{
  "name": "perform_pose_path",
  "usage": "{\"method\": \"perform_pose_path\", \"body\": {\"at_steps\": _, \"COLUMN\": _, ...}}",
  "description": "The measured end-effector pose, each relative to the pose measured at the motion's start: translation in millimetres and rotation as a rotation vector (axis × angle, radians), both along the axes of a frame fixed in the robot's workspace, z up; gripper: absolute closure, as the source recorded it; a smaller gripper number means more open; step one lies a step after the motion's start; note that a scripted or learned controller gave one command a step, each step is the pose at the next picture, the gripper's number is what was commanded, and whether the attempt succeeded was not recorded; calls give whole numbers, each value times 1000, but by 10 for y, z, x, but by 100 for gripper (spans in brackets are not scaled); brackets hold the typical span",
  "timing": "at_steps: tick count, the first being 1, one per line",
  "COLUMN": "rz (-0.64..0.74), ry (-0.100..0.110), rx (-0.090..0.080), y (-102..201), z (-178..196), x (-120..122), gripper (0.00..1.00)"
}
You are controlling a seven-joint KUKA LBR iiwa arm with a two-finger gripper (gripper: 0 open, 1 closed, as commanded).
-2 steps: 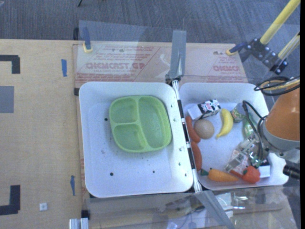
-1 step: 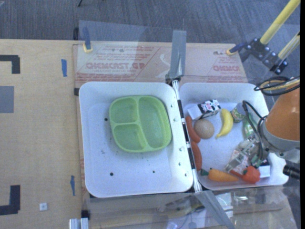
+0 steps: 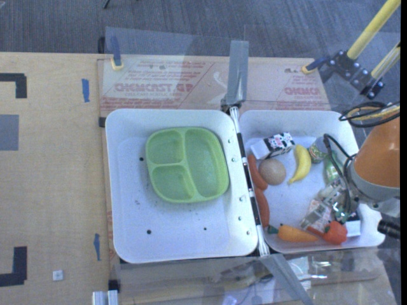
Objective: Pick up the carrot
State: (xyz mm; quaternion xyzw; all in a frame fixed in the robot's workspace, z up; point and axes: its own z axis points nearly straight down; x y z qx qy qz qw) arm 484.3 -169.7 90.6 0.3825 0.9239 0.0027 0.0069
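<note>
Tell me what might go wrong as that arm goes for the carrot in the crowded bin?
1. The carrot lies against the near wall of the right bin, so the gripper may find little room on that side.
2. A red item sits right beside the carrot; the arm could nudge or grab it instead.
3. The banana and egg-like ball lie nearby and may get bumped.

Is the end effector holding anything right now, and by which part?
Cannot be told. The end effector sits low in the right bin, just above the carrot.
</note>
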Motion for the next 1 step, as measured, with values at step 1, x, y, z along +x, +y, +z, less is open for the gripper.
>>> {"method": "perform_pose_path", "body": {"at_steps": 1, "rz": 0, "ry": 0, "rx": 0, "y": 0, "z": 0, "x": 0, "gripper": 0}}
